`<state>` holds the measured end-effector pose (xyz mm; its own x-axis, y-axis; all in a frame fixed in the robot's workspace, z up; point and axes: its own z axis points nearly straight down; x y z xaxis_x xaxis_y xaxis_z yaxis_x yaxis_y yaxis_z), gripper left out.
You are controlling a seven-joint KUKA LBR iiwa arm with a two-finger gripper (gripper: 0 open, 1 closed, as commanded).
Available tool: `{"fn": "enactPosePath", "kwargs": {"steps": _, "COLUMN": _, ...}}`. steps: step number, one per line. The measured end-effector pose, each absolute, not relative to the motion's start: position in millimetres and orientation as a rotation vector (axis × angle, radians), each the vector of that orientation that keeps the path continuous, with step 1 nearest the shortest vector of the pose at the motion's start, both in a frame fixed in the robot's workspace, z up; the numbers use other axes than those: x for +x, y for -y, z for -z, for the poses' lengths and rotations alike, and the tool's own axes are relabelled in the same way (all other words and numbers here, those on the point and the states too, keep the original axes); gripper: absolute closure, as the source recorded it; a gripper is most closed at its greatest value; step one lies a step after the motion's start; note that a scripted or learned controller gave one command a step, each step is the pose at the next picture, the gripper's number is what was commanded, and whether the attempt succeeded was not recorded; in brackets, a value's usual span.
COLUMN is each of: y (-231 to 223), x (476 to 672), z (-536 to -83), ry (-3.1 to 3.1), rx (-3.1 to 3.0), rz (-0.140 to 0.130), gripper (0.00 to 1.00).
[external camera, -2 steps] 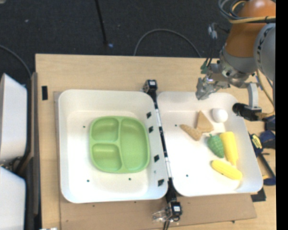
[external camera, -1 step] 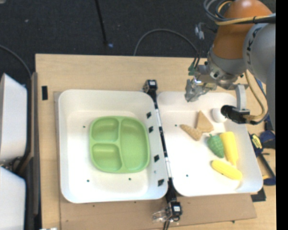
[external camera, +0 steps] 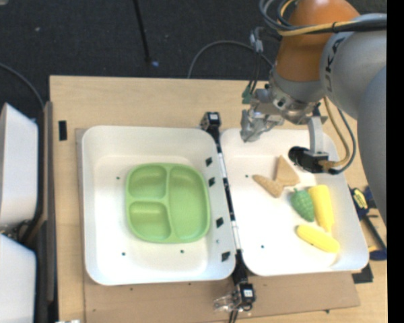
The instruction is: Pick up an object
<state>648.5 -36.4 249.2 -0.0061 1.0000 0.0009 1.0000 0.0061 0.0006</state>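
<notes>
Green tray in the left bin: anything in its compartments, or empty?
Empty. The green tray lies flat in the left bin, and all its compartments show bare green.

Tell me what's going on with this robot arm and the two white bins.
The arm's tool hangs over the back left corner of the right bin, gripping nothing. In that bin lie two tan wedges, a green piece and two yellow pieces. The left bin holds a green divided tray.
</notes>
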Motion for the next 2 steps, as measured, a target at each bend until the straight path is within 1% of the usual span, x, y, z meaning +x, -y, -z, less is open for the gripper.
{"fn": "enactPosePath", "kwargs": {"steps": 1, "y": -16, "x": 646.0, "z": -241, "ry": 2.228, "rx": -2.213, "rz": 0.000, "gripper": 1.00}}
{"fn": "enactPosePath", "kwargs": {"steps": 2, "y": -72, "x": 635.7, "z": -233, "ry": 2.229, "rx": -2.212, "rz": 0.001, "gripper": 1.00}}
